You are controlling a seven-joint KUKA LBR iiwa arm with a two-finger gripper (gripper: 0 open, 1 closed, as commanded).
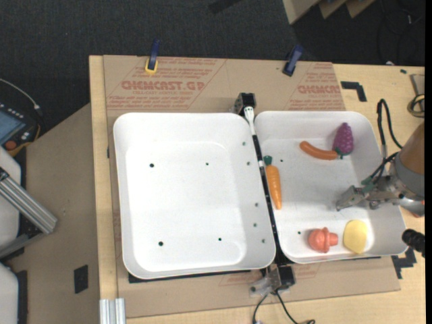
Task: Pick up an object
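Hovering Over a Stocked Bin, Nothing Grasped

Left bin (135, 140): bare. Right bin (307, 130): toy carrot (273, 186) at 9 o'clock along the wall, orange chili (317, 151) and purple grapes (343, 138) at 12, red toy (322, 239) and lemon (356, 235) at 6. Gripper (351, 200): at 3 o'clock, fingers spread, unladen, nearest the lemon, the likely pick.

Hand (352, 200) low, seemingly spread

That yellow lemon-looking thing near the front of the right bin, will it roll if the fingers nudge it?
Probably. The yellow lemon looks rounded and smooth, so a sideways nudge could roll it toward the red piece beside it. It resembles a plastic toy, so likely light and stiff, perhaps slippery. The gripper sits just above it.
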